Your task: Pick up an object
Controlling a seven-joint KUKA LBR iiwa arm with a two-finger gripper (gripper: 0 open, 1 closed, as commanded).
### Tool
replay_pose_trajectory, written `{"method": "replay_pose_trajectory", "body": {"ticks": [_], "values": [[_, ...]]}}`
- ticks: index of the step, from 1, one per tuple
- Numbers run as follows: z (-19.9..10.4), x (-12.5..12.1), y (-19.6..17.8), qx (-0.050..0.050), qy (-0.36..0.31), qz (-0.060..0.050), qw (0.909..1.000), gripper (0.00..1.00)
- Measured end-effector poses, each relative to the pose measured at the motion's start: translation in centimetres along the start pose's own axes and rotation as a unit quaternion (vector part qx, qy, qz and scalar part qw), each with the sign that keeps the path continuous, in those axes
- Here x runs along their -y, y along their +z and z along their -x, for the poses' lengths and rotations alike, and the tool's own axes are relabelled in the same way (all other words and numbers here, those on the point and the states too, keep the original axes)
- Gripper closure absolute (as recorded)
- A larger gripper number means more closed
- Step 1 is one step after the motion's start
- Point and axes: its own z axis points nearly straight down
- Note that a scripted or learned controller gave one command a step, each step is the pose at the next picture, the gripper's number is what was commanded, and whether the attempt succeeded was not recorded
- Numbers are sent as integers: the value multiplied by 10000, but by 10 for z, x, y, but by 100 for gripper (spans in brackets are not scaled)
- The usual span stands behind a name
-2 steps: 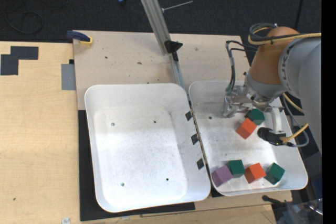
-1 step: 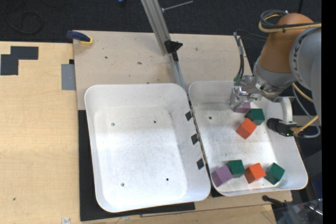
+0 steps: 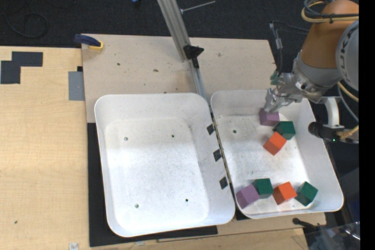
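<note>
You find the claw [image 3: 274, 103] low over the upper part of the right bin [image 3: 328, 168], directly above a purple cube [image 3: 269, 118]; you cannot tell from this angle how it is set, or whether it touches the cube. Just beside that cube sit a green cube [image 3: 286, 129] and an orange cube [image 3: 274, 143], crowding its lower right side. Along the near edge of the same bin you see a second purple cube [image 3: 247, 195], a second green cube [image 3: 263, 187], a second orange cube [image 3: 285, 192] and a third green cube [image 3: 306, 192] in a loose row. The left bin [image 3: 117, 126] adjoins it on the counter [image 3: 135, 67]. An aluminium rail [image 3: 171, 14] slants above the bins' divide, well apart from the claw.
</note>
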Motion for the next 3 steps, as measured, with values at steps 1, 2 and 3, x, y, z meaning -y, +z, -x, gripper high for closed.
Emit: {"method": "replay_pose_trajectory", "body": {"ticks": [1, 2, 3], "values": [[-1, -9, -60, 3, -40, 14, 10000, 100], [-57, 11, -51, -17, -55, -35, 10000, 100], [-115, 16, -53, -15, -58, -35, 10000, 100]]}}
